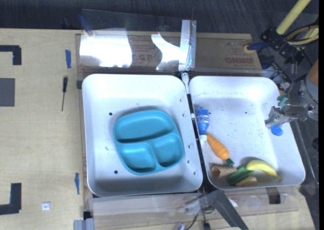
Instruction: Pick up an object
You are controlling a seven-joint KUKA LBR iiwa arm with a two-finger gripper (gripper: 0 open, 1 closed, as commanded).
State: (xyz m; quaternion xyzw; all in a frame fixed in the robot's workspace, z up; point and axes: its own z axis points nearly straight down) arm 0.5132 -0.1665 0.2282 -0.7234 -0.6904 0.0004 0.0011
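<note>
**Gripper at the right bin's rim, toys lying well off**

The arm's gripper (pixel 283 112) stands at the right edge of the right bin (pixel 243 90), about halfway along that side. A small blue piece (pixel 276 131) sits just below it against the bin's right wall; whether the fingers are open or closed around anything cannot be told from here, as the metal parts blur together.

The things to pick lie elsewhere in the same bin. A banana (pixel 261 167) rests in the near right corner, touching a green piece (pixel 238 176) and a brown piece (pixel 220 171) heaped beside it. A carrot (pixel 218 147) lies slantwise just left of that heap, its green end toward the banana. A blue-and-white tube (pixel 202 121) lies along the bin's left wall, just beyond the carrot. All of these are well apart from the gripper, across the bare white floor of the bin.

The left bin (pixel 96 123) holds a blue divided tray (pixel 148 140), lying flat in the middle. A clear sheet (pixel 131 47) stands along the far side of the bins.
</note>
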